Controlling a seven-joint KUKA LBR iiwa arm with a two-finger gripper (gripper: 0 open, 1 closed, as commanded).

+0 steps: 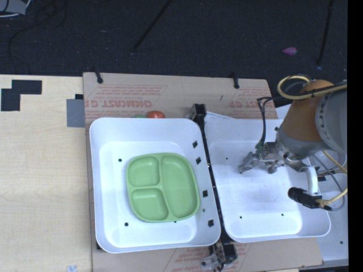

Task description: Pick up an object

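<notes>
Reaching in from the right, the hand (pixel 249 164) hangs low over the right bin (pixel 266 220), in that bin's upper middle part. Its metal fingers (pixel 245 166) point toward the divider between the two bins, and nothing shows between them. Whether they are spread or pressed together I cannot tell from this slant.

From largest to smallest: the counter (pixel 39 174) is pale wood and carries a brown cardboard sheet (pixel 170 95) with printed red lettering, on which both bins sit. The left bin (pixel 108 152) and the right bin stand side by side, touching along a black strip of clips (pixel 207 169). The arm (pixel 317 123), grey with an orange band, crosses the right edge of the right bin, and a black cable (pixel 263 123) loops down to its wrist.

The object to be picked up, a green divided plate (pixel 163 187), lies flat in the middle of the left bin, with three compartments facing up. It is well apart from the hand, on the other side of the divider.

A small red and green thing (pixel 154 115) peeks out just behind the left bin's far rim; it is too hidden to name.
</notes>
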